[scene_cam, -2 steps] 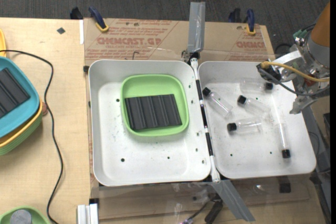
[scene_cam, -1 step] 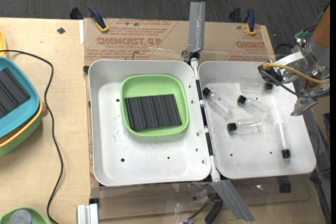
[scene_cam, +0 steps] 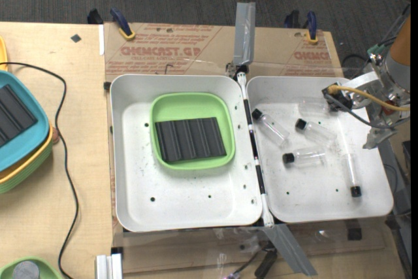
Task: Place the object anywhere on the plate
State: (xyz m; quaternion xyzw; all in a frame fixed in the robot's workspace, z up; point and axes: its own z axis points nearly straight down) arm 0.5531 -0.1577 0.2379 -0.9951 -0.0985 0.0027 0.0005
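You are looking down on two white bins lying side by side on the bench. The left bin (scene_cam: 124, 160) is carrying a green plate (scene_cam: 160, 109), and a dark ribbed pad (scene_cam: 191, 139) is resting flat inside the plate. The right bin (scene_cam: 372, 202) is holding several clear tubes with black caps, all lying on their sides and scattered apart: one tube (scene_cam: 269, 127) is sitting near the bin's left wall, another tube (scene_cam: 304, 156) is lying near the middle, and a third tube (scene_cam: 352, 173) is pointing toward the near right corner. None of them is touching the plate.

The gripper (scene_cam: 379, 135) is hanging over the right bin's right edge, partly cut off by the frame; you cannot tell how it is set, and nothing is showing in its grasp.
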